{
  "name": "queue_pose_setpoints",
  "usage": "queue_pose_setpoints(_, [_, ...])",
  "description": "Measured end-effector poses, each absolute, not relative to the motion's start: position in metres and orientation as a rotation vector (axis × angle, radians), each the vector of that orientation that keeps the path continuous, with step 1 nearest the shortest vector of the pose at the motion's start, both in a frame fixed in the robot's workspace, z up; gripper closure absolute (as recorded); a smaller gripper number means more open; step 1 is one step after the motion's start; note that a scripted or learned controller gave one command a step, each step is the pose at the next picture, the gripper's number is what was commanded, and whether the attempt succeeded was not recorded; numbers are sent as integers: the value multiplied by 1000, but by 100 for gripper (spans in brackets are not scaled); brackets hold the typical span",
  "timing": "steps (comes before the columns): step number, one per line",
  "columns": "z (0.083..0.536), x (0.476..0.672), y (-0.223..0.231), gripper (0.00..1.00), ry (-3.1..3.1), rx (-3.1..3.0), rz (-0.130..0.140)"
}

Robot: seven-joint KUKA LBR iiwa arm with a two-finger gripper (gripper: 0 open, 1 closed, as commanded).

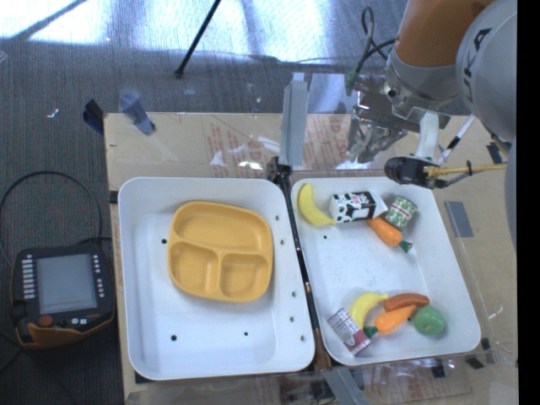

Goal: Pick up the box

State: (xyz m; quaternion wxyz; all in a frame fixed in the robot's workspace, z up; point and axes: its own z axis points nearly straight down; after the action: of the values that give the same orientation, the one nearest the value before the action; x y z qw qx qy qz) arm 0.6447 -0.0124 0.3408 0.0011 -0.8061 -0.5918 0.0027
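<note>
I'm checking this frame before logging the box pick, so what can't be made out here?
- Pincer, camera view: small and seen against clear clutter at the bench's far edge; open or shut is unclear.
- Milk box: print too small to read.
- Small carton: label blurred.
- Arm: cut off by the top and right edges.

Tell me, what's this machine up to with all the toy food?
The arm's gripper hangs above the far edge of the right bin, holding nothing. The box it is meant to pick up lies near that edge, between a banana and a carrot. The left bin holds a yellow tray.
</note>
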Motion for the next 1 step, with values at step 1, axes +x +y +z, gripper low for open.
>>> queue_pose_setpoints(1, [368, 645, 24, 100, -1870, -2521, 9])
